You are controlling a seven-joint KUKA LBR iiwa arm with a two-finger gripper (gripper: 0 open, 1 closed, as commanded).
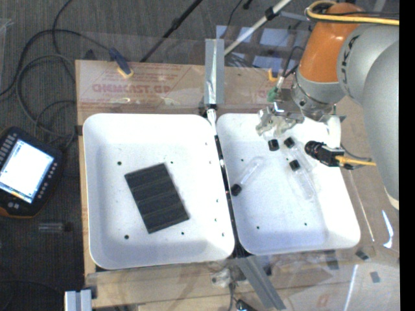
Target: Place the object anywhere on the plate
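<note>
Both bins are plain white, the left bin (104, 238) and the right bin (337, 229) alike, each dotted with a few small dark spots, and the plate (156, 197) in the left one is matt black with faint ridged stripes across it. The arm (373, 76) is pale grey with a bright orange band (324, 50), a yellow cable (356, 162) trails near its wrist, and the worktop (149, 86) is tan brown with faded reddish lettering. A small black object (236, 189) lies on the white of the right bin, beside a clear, see-through tube (249, 170)
</note>
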